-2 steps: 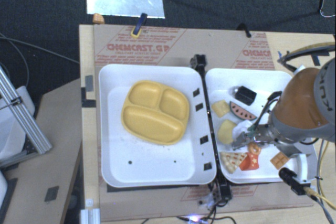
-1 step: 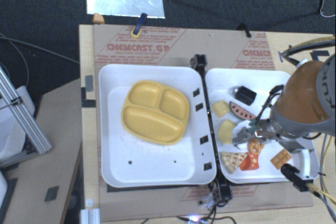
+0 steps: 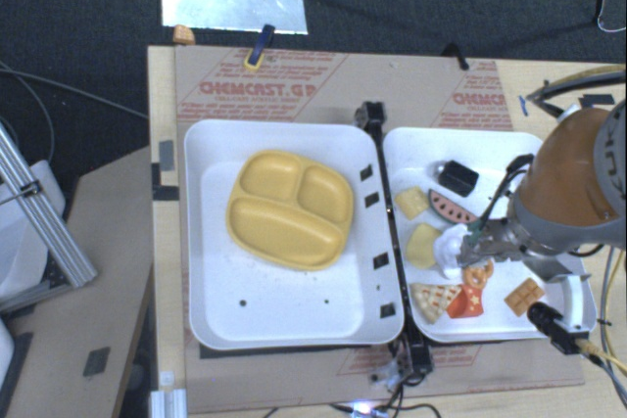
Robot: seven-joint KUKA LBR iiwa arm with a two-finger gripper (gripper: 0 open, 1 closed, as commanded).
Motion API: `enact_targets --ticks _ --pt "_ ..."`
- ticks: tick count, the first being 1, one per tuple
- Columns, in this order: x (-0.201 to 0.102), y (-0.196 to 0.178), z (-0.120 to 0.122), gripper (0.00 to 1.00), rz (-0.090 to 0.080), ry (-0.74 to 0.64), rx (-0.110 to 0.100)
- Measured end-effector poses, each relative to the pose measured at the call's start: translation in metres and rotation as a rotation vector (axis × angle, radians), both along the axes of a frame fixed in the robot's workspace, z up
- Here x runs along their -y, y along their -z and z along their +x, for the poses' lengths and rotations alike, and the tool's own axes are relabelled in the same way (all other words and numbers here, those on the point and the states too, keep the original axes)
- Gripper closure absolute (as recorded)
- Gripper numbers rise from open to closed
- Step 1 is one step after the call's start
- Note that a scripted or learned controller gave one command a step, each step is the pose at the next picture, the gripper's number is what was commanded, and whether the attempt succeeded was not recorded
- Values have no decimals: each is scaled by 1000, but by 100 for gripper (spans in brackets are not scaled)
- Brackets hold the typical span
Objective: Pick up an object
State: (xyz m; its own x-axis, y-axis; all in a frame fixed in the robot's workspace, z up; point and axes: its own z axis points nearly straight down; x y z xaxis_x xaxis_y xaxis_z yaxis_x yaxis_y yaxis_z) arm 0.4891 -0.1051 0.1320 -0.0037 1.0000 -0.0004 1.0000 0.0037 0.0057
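In the right bin (image 3: 490, 140), nearest the camera, a pizza-slice toy (image 3: 434, 300) is lying with its tip pointing toward the bin's front corner, its long axis running slantwise. Beside it a red-orange piece (image 3: 470, 297) is sitting under the gripper (image 3: 473, 255), which is hovering low over the bin; whether its fingers are spread or closed cannot be told. A small waffle block (image 3: 524, 295) is lying to the right. Farther back, two pale yellow wedges (image 3: 421, 245) are resting near the divider, then a watermelon slice (image 3: 453, 208) lying diagonally, and a black block (image 3: 458, 177) beyond. In the left bin (image 3: 211, 308) a yellow divided plate (image 3: 291, 208) is sitting slightly tilted.
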Motion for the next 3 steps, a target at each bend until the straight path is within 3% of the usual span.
enact_targets --ticks 1,2,3 --pt "-64 -120 1 100 3 -9 10" --pt "-95 -49 -3 100 2 -3 -10" --pt "-166 -95 -2 100 4 -8 0"
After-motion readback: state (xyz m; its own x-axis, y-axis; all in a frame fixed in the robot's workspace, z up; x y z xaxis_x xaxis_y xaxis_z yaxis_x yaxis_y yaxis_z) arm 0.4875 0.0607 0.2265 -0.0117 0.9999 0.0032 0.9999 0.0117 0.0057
